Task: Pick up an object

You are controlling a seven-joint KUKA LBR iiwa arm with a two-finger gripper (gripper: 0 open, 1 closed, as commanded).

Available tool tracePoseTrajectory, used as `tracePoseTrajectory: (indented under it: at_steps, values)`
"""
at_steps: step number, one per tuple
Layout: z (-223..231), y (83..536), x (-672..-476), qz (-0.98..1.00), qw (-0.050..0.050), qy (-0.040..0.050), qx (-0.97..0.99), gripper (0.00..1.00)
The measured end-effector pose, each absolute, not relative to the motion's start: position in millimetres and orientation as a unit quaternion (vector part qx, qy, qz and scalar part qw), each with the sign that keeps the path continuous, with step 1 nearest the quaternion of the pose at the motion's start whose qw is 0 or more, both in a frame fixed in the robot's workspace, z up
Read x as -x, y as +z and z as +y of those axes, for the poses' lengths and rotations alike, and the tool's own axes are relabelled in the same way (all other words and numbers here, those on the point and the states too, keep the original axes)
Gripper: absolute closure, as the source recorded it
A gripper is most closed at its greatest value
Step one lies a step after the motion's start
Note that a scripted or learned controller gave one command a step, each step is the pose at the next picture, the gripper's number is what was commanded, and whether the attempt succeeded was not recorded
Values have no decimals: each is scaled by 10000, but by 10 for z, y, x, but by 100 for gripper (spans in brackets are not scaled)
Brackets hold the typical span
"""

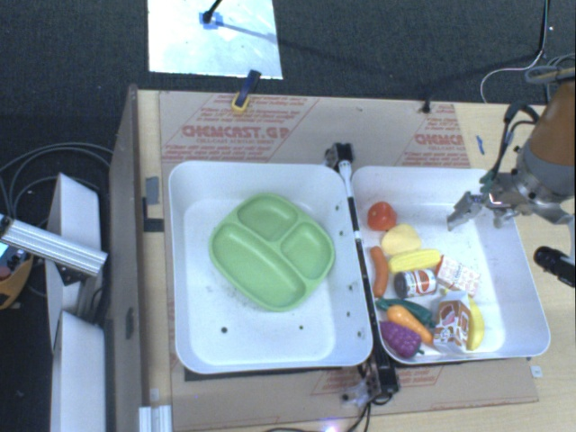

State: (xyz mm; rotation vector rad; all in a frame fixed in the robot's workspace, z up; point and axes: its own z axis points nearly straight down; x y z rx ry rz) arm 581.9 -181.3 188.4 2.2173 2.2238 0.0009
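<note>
Over the right bin (522,268), seen from above, the gripper (470,209) hangs with its jaws apart and nothing between them, so no pick is made yet. Below and to the left of the jaws lie a tomato (382,214), a lemon (401,238), a banana (415,260) and what looks like a can (416,283), all still to be grasped.

Both bins, left bin (198,268) and right bin (517,268), appear smooth white plastic with a soft sheen. The green divided plate (272,250) looks matt moulded plastic. Toy foods at six o'clock, including the tomato (382,214) and purple grapes (402,338), look glossy plastic. The bench board (297,120) is matt brown, printed, cardboard-like. The gripper (468,211) looks dull grey metal.
</note>
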Motion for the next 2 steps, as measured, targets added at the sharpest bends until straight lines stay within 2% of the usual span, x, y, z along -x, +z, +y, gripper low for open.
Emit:
tracePoseTrajectory:
  at_steps: [1, 2]
  values:
    - [-927, 919, -5097, 7074, 16, 6, -7068, 0]
    - [-913, 1012, -5095, 7077, 8, 11, -7065, 100]
